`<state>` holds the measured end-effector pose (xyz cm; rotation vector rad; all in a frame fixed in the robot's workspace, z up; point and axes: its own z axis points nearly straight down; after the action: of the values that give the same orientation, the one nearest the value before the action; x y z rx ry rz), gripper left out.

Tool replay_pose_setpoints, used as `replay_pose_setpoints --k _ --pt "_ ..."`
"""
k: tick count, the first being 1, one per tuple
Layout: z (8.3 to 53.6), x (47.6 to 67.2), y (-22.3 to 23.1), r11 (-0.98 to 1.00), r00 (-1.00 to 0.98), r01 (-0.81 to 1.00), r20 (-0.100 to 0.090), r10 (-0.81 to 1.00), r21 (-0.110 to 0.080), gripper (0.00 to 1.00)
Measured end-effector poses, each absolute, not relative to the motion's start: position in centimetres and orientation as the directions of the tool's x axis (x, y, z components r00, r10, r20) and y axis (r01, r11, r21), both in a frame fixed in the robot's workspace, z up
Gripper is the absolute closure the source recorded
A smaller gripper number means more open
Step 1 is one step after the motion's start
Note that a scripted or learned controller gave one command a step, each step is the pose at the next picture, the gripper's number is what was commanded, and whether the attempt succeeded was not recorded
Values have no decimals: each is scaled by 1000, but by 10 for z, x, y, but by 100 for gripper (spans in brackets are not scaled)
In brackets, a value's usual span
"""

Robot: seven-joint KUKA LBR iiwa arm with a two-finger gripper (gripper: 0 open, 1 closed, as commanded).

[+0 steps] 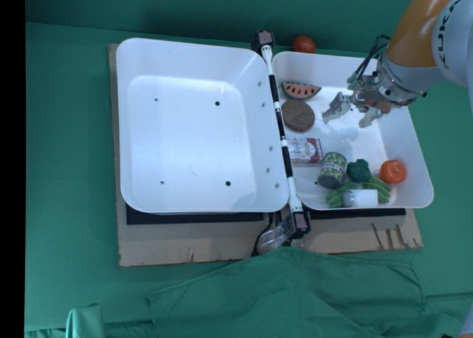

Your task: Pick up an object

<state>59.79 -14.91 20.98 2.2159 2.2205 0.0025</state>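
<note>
Tool (pixel 353 113) hovering over right bin (pixel 411 153), toward its far edge, fingers spread apart, gripping nothing. Nearest candidate, brown disc (pixel 298 115), lying beside bin's inner wall. Advising: centering above disc, descending straight, avoiding watermelon slice (pixel 301 90) before closing.

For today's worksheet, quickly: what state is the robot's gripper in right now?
Gripper: open, holding nothing, above the right bin.
</note>
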Motion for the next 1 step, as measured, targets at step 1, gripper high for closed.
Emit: replay_pose_setpoints --k 1 --pt "221 700 -122 4 -4 1000 -3 1000 15 0"
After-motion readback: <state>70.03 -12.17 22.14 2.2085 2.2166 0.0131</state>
